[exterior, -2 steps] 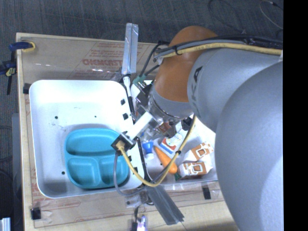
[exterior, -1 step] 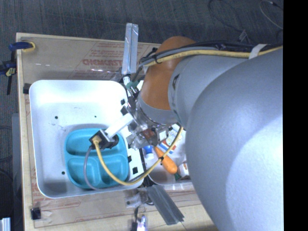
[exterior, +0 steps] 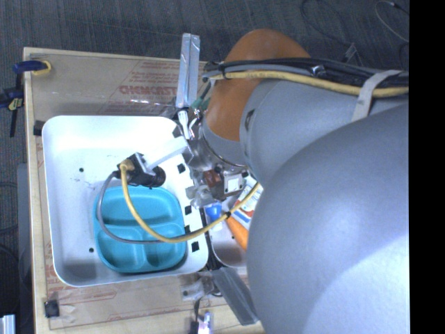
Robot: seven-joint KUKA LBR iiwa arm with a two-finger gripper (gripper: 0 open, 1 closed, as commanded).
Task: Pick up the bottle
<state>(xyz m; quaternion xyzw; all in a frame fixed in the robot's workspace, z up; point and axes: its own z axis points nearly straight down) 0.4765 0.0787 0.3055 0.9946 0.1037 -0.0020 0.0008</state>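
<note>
The grey arm (exterior: 327,186) covers most of the right side of the camera view, its orange band (exterior: 236,110) bulging above the wrist where it bends down toward the bins. Beneath it, the brown bench (exterior: 104,75) carries faint red print along its far edge. The left bin (exterior: 69,158), white and shallow, lies in the open. A blue divided tray (exterior: 149,228) rests in it, toward the near corner on the side next to the other bin, touching or almost touching that wall. Of the right bin (exterior: 224,255), the part in sight is a rounded near corner beside the left bin, with the arm over the rest. The bottle (exterior: 240,234), orange with a white and blue label, lies in this right bin along the edge next to the left bin, half hidden under the arm. The gripper (exterior: 208,195) hangs over the divide between the two bins, just beside the bottle. Whether it is open or closed cannot be told, nor whether it has hold of anything. A blue clamp (exterior: 28,67) grips the bench's far left corner.
</note>
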